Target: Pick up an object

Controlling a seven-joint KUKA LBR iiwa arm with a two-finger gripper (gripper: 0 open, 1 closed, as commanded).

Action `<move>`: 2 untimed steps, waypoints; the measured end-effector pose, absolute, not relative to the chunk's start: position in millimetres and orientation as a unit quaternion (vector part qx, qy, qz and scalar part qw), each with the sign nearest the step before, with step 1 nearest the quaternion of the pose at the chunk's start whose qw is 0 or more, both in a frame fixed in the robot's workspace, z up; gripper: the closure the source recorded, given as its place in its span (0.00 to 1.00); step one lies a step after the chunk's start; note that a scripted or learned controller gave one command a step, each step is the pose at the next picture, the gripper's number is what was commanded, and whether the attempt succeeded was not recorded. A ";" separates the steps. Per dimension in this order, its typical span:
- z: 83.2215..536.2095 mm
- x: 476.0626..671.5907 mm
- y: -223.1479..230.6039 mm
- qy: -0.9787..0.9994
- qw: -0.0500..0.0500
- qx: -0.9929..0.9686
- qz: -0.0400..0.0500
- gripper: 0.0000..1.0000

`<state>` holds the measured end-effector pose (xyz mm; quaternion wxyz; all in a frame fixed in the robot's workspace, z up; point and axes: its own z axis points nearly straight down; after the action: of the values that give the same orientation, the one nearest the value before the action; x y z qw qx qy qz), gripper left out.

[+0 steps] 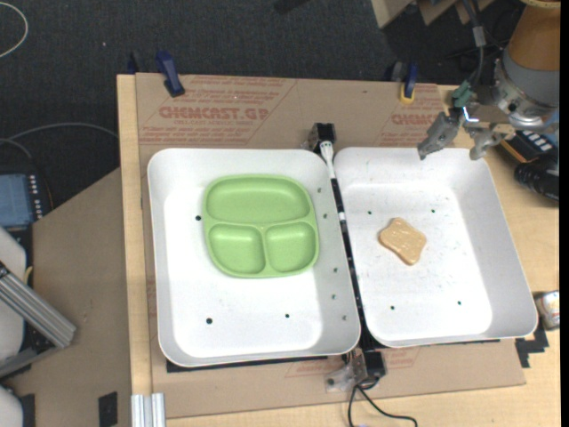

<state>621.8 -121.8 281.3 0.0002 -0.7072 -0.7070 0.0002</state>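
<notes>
A tan, toast-shaped piece (403, 240) lies flat in the middle of the right white bin (462, 278). The left white bin (178, 238) holds a green divided plate (261, 225) with three compartments. My gripper (459, 140) hangs over the far edge of the right bin, well above and beyond the tan piece. Its two grey fingers are spread apart, one finger (434, 139) on the left and the other on the right, with nothing between them.
The bins sit side by side on a cardboard-covered bench (222, 109), held by blue clamps (169, 72) at the back. A black bracket (324, 136) stands at the seam between the bins. Cables and dark gear lie off the right edge.
</notes>
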 end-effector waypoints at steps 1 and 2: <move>162.5 545.1 -127.4 -0.706 0.007 -0.708 0.004 0.00; 81.3 573.7 -159.5 -0.706 0.001 -0.708 0.000 0.00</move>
<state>573.7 -159.5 81.3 0.0010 -0.7083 -0.7059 -0.0002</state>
